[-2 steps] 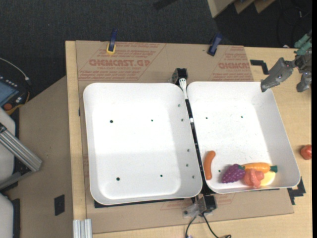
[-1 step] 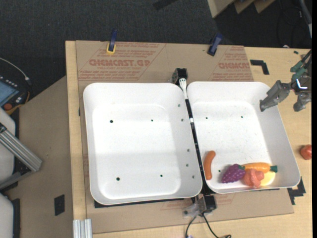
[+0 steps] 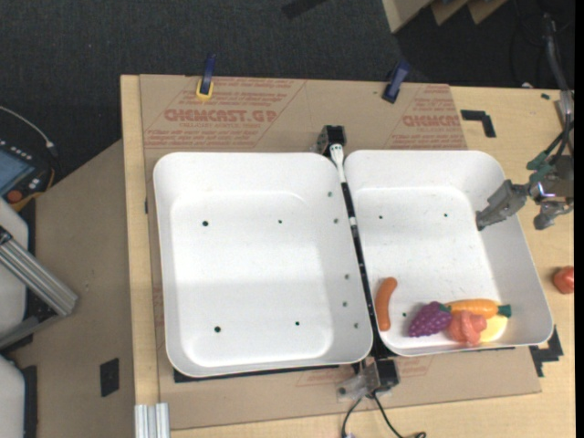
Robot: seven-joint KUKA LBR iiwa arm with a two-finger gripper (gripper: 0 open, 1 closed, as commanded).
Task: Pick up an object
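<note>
- I read this as the approach step: the grey two-finger pincer (image 3: 522, 203) sits at the far right rim of the right-hand shallow white plastic bin (image 3: 429, 190), well apart from anything it could pick.
- I see nothing between its prongs, so it carries nothing; whether they stand spread or closed I cannot tell from this angle.
- The candidates lie in a cluster at the near edge of that bin: a small orange sausage-shaped toy (image 3: 386, 302), a purple toy grape bunch (image 3: 429, 319), an orange toy carrot with a green tip (image 3: 476, 307), a pink-red lumpy toy (image 3: 465, 328) and a pale yellow piece (image 3: 494, 329) partly under them.
- My judgement: the next move calls for travel toward the near edge and a descent; the sausage toy stands a little apart and looks the easiest target, while the others touch each other.
- The left-hand white bin (image 3: 255, 263) holds no toys.
- On the brown cardboard sheet (image 3: 274, 108) covering the bench I read "CHEMCAST" in red, followed by letters like "G P"; the same print repeats, partly covered, on the right.
</note>
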